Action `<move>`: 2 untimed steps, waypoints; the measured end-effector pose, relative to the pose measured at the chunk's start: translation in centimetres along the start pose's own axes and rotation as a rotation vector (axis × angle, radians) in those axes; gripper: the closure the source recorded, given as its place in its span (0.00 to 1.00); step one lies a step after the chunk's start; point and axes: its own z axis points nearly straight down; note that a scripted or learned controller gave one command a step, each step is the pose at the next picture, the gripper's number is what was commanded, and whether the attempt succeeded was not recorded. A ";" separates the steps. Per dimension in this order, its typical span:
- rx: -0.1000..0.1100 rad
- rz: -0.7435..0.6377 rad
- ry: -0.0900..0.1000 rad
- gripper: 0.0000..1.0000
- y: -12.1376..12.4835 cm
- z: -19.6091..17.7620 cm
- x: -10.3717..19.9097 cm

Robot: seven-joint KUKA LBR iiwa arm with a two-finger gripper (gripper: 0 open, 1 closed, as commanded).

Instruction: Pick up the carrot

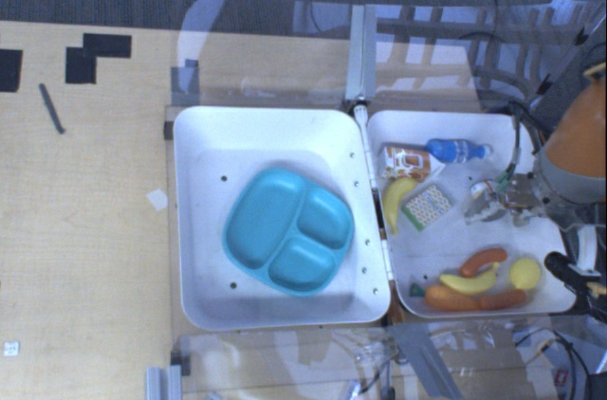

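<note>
Hovering jaws (pixel 486 202) mid right bin (pixel 455 128) — grip state unclear | carrot (pixel 474 299) against near wall — apart.

Bright, even light falls from overhead, so the white bins (pixel 275 137) glow almost washed out. Soft shadow pools under the blue tray (pixel 289 229) on its near side. Pale reflections streak the clear panels (pixel 417 47) at the far edge. The whole picture is slightly soft, small items fuzzy.

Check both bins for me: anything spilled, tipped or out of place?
Nothing stands out. The blue divided plate lies flat in the left bin; the carrot lies among the other toy foods in the right bin, gripper above them.
</note>
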 end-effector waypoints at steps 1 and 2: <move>-0.005 -0.001 -0.001 1.00 0.2 -1.1 0.1; -0.011 -0.029 -0.004 1.00 -5.2 0.6 2.1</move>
